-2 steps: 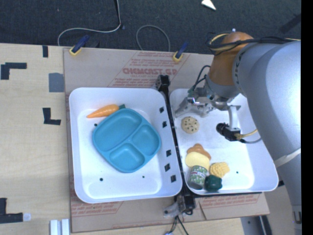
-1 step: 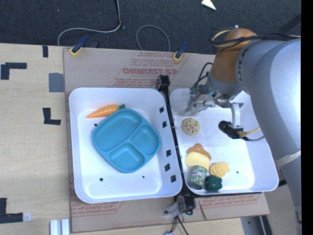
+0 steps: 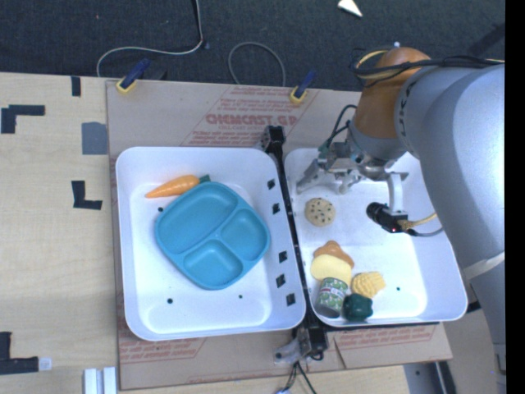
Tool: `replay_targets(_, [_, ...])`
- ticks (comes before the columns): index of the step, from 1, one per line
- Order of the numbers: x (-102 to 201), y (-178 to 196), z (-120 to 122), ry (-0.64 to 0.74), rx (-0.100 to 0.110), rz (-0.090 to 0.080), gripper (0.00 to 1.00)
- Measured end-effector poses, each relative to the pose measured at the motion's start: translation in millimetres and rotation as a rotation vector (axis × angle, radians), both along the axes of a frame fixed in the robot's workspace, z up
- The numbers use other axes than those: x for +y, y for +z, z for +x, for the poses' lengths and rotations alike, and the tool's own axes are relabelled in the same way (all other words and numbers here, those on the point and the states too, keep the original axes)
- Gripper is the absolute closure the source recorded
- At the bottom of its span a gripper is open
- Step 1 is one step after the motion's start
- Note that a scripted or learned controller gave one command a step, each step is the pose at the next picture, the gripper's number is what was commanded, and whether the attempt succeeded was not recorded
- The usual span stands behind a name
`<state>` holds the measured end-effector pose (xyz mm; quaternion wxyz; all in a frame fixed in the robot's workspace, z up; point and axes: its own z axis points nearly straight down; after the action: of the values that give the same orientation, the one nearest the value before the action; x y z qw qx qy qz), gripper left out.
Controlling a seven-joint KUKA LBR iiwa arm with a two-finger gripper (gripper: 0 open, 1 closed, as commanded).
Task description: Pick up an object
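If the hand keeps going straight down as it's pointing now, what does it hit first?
Probably bare floor of the right bin: the hand hangs just above the cookie, which lies slightly nearer the camera. Depth is unclear from this view.

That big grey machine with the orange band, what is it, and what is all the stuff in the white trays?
It is a robot arm, seen by one camera looking down on the bench at a slant. Its gripper hangs above the right bin, near a cookie; nothing shows held in it. Lower in that bin sits a cluster of toy foods, including a corn cob and a small can. The left bin holds a blue divided plate and a carrot beside it.
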<state>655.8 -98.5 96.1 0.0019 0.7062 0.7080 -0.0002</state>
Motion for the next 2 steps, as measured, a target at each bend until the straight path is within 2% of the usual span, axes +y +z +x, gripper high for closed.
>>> replay_targets(1, [-5,-10,-22,-0.001,-0.002,0.001,0.0])
replay_targets(2, [-5,0,-21,-0.001,-0.002,0.0,1.0])
